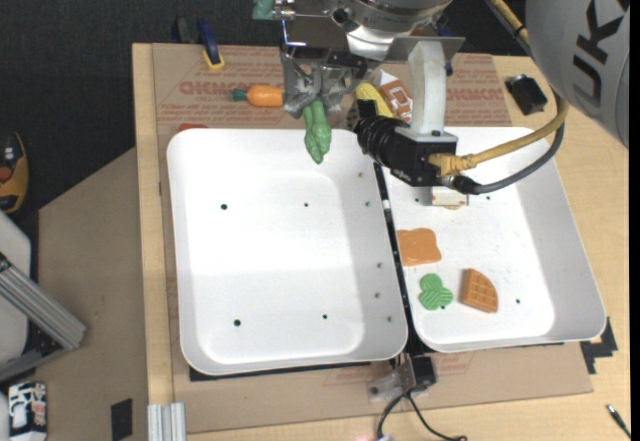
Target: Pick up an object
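My gripper (316,101) hangs above the far edge of the left bin (270,329), shut on a long green toy vegetable (318,134) that dangles down from between its fingers. In the right bin (560,259) lie an orange square toy (418,246), a small green leafy toy (434,291) and an orange waffle-like wedge (479,290). A yellow toy and a brown-and-white one (385,95) are partly hidden behind the wrist hardware near the top of the right bin.
An orange carrot toy (262,96) rests on the cardboard behind the left bin. A blue-and-yellow clamp (209,46) sits at the far left of the board. A cable and black camera mount (415,154) hang over the divider between bins.
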You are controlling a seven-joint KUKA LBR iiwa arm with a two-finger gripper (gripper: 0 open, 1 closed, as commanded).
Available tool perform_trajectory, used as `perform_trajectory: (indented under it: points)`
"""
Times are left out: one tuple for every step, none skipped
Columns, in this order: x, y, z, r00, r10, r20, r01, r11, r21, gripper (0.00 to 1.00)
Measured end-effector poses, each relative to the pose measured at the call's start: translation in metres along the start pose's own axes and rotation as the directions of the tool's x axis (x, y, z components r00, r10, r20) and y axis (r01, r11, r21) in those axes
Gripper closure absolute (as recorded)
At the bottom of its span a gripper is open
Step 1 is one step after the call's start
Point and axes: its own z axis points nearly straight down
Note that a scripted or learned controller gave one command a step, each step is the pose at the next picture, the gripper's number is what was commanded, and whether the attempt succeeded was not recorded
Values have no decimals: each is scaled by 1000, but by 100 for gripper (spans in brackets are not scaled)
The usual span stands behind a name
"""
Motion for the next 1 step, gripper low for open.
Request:
perform_trajectory:
  points:
    - [1,0,-10,1000,-1,-1,1,1000,-2,100]
